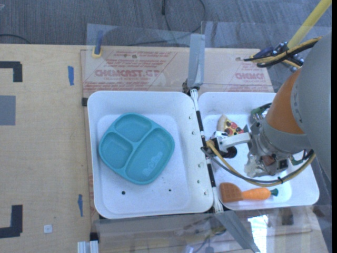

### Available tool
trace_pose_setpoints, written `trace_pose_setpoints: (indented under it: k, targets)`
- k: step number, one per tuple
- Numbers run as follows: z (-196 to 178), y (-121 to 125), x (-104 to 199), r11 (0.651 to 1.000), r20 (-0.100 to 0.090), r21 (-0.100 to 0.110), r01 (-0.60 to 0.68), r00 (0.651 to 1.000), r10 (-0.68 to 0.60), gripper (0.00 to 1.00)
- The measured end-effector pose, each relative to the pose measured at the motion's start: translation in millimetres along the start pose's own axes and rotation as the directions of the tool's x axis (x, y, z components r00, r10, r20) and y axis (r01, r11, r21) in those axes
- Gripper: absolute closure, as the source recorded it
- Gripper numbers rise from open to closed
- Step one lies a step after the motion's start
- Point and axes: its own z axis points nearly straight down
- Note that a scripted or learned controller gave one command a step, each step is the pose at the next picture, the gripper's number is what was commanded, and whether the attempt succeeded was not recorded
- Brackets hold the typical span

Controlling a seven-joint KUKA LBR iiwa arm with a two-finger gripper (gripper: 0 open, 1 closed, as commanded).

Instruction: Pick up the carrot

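pale wooden bench (42, 141); carrot (253, 194) lies in right bin (303, 188) near tool (259, 165); cannot tell its grip.

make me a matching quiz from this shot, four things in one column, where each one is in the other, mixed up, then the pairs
Things
1. teal divided plate
2. carrot
3. small multicoloured toy
4. gripper

Places
A. along the lower edge of the right bin in the camera view
B. in the left bin
C. upper left part of the right bin
D. over the middle of the right bin

Pairs: 1-B, 2-A, 3-C, 4-D
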Motion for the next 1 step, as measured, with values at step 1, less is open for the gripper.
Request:
trace_pose_setpoints:
  k: [1]
  targets:
    - [85.0,53.1,-8.8,0.993,0.001,0.002,0.116,0.993,-0.116,1.0]
